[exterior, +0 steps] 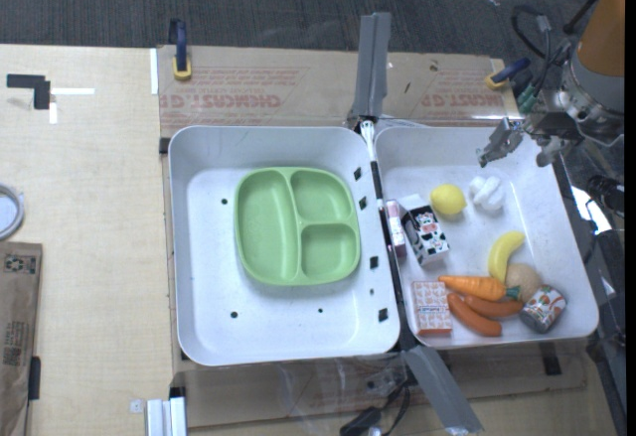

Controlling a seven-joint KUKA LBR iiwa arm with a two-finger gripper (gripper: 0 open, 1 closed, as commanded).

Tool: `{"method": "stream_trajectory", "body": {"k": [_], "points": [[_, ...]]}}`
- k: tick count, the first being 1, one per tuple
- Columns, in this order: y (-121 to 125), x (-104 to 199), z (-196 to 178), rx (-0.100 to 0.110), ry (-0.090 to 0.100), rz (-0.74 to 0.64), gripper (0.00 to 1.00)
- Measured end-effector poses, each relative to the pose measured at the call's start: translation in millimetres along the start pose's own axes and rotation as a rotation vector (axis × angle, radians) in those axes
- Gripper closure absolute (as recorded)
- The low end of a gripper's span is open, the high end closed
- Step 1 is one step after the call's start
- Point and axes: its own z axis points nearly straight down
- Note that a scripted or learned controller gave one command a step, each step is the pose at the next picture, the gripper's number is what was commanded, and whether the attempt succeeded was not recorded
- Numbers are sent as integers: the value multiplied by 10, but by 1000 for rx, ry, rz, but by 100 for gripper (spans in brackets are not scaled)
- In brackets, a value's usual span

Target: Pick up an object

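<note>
the tool (519, 138) is hovering above the right bin (571, 225), its spread or closure impossible to tell, just up and right of the lemon (448, 200), with the banana (504, 253) and carrots (480, 297) lying below that lemon.

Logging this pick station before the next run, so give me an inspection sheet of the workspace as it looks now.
Surface: bench bearing two white bins, left bin and right bin.
Job's things: in the right bin, lemon, banana, carrots, milk carton, can, white object.
Clutter: green divided plate in the left bin.
Grippers: pincer above the right bin's far right corner, nothing seen between its fingers.
Cables: black cables by the arm.
Surroundings: clamps on cardboard; dark floor.
</note>
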Motion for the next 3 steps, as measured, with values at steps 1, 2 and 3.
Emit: {"method": "stream_trajectory", "body": {"k": [1,2,3], "points": [[-159,267,1495,-7,0,91,0],[-144,255,1396,-12,0,95,100],[-144,252,1395,-12,-1,95,0]]}}
